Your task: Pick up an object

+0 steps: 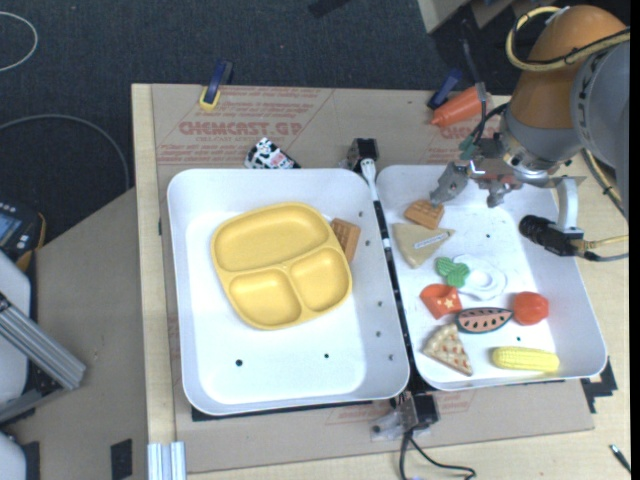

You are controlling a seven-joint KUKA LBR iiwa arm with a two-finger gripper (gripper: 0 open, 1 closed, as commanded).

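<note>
over the far end of the right white bin (590, 318) the gripper (470, 180) hangs, fingers spread wide, holding nothing; just below them lies a small orange waffle piece (424, 213), with a pale wedge (418, 241) beside it.

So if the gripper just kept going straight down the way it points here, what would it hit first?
Probably bare floor of the right bin near its top edge. The gripper hangs open above that spot, with the waffle piece just left of its line. Depth is hard to judge from this slant.
</note>
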